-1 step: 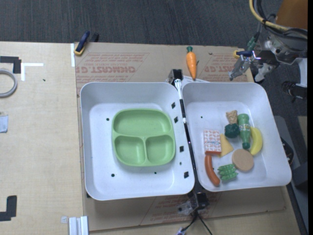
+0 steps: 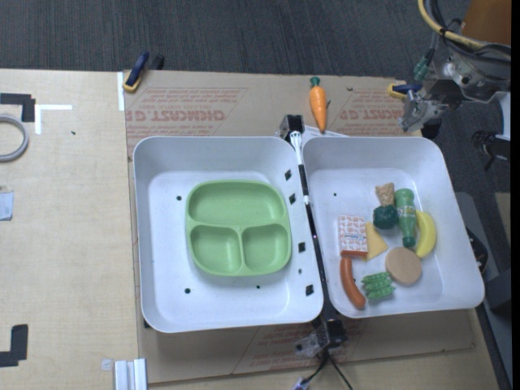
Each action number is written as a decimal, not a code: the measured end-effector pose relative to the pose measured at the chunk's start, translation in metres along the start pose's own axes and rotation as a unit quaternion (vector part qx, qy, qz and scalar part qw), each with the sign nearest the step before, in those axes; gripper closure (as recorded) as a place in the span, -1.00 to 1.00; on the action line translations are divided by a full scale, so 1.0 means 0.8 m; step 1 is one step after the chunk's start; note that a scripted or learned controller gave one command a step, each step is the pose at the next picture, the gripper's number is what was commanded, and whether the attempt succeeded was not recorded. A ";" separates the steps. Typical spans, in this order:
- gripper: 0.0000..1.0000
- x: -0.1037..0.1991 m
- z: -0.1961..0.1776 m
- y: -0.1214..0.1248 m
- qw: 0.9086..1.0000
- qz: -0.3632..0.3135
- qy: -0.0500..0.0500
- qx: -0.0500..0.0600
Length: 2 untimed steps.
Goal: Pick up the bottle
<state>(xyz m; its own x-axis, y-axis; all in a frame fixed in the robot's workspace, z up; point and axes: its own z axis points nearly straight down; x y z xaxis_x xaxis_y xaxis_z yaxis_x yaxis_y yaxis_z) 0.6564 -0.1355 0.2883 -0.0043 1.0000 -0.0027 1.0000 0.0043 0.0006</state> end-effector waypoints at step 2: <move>1.00 -0.089 0.157 -0.159 1.000 -0.011 0.001 0.001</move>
<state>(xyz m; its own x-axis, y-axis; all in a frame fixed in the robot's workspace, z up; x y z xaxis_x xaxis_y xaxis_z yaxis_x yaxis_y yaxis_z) 0.5296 -0.2077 0.1632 -0.0270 0.9996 -0.0007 0.9996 0.0270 -0.0007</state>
